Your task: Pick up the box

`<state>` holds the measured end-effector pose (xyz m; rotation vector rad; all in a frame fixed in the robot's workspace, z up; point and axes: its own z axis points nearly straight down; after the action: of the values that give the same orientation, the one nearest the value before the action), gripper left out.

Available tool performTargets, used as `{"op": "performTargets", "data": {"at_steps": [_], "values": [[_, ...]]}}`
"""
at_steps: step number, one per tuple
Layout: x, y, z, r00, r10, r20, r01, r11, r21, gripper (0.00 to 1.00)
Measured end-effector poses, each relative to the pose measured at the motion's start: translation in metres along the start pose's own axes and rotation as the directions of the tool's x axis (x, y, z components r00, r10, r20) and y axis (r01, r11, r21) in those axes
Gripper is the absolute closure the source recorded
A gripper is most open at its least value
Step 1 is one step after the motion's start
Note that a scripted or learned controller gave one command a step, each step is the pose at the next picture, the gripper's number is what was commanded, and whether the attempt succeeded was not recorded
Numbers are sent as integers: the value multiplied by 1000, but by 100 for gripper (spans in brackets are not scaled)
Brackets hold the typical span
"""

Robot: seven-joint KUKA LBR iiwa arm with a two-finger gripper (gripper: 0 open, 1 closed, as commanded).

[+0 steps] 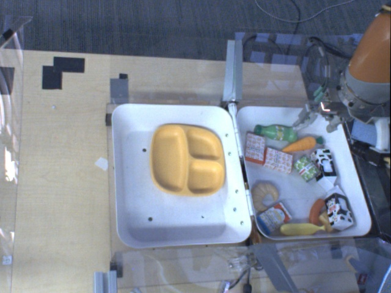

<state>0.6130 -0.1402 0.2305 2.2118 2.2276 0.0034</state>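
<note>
Two flat red-and-white boxes (pixel 255 148) (pixel 278 160) lie side by side in the left part of the right bin (pixel 360 194). A small blue-and-red box (pixel 274 216) lies near that bin's front edge. My gripper (pixel 318 119) hangs over the bin's far edge, to the right of and beyond the flat boxes, just above a green bottle (pixel 276 132) and an orange carrot (pixel 299 144). Its fingers (pixel 303 116) are spread open with nothing between them.
The right bin also holds two cow-patterned cartons (pixel 322 160) (pixel 338 211), a green packet (pixel 306 168), a bagel (pixel 266 193), a banana (pixel 300 229) and a red item (pixel 316 210). The left bin (pixel 131 182) carries a yellow divided tray (pixel 186 159).
</note>
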Motion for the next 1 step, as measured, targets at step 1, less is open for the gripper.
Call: {"op": "performTargets", "data": {"at_steps": [1], "values": [[49, -6, 105, 998, 55, 0, -55, 998, 2, 0]]}}
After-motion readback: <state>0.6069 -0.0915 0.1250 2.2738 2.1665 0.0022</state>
